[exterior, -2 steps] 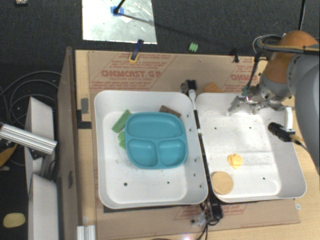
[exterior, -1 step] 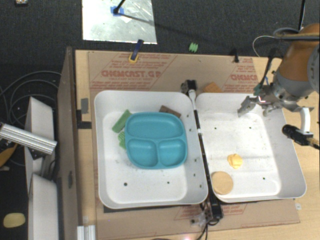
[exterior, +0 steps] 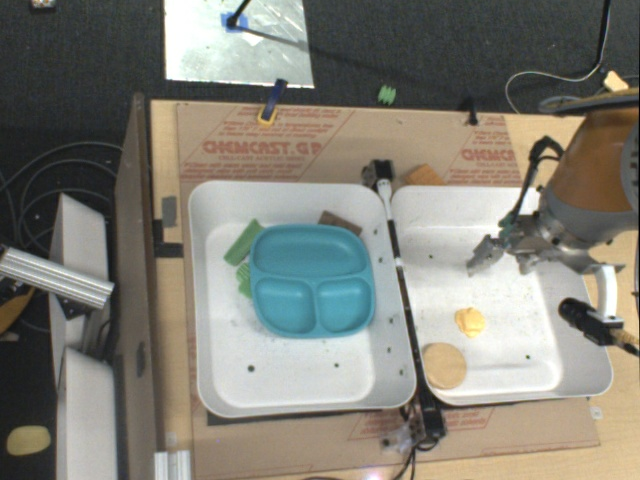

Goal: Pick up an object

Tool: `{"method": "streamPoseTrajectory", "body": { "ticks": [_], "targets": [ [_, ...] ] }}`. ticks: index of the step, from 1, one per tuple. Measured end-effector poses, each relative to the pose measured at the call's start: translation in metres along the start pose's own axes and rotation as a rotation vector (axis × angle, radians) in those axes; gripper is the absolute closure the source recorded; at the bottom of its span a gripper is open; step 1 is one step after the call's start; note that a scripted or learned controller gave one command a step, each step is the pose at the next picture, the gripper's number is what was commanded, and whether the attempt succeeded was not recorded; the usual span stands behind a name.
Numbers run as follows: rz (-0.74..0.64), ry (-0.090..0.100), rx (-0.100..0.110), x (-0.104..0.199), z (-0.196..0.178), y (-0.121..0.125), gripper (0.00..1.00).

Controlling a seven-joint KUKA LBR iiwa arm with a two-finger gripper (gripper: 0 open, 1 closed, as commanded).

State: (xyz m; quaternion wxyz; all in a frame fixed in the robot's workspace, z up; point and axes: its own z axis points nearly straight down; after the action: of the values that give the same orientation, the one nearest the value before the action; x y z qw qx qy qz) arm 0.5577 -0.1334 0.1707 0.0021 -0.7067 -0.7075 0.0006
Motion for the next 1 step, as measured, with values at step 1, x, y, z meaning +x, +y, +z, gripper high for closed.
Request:
{"method": "streamPoseTrajectory", "body": {
  "ticks": [1],
  "targets": [
    [0.0, 0.001, 0.004, 0.0237, 0.0765, -0.0398, 0.0]
  ]
}}
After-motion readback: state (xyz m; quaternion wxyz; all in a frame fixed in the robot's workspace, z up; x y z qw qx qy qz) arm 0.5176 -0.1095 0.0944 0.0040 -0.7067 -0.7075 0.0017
